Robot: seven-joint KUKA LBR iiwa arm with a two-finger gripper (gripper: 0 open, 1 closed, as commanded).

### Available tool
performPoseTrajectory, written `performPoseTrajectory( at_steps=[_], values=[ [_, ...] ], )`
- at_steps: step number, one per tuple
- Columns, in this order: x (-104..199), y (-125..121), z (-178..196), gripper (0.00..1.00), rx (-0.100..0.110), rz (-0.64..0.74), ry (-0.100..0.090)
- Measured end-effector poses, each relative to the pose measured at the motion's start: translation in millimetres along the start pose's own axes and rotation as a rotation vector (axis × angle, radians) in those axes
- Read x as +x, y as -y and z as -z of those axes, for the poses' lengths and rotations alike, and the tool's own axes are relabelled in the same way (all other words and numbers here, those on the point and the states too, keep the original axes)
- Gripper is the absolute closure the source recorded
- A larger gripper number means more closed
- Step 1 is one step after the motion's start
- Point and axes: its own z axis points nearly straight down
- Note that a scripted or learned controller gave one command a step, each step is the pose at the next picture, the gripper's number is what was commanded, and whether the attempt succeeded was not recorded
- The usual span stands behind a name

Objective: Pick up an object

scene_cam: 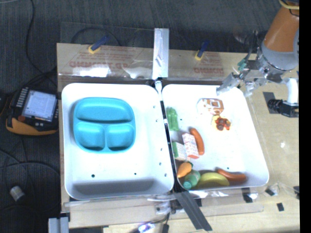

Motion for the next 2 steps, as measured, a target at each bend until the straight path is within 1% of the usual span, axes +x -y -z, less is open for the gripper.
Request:
performPoseTrajectory(
  at_steps=[1, 2],
  values=[
    [40.6, 34.4, -110.3, 0.00, 0.001, 0.005, 0.000],
    [55.7, 63.2, -155.9, 0.00, -0.012, 0.081, 0.005]
  ],
)
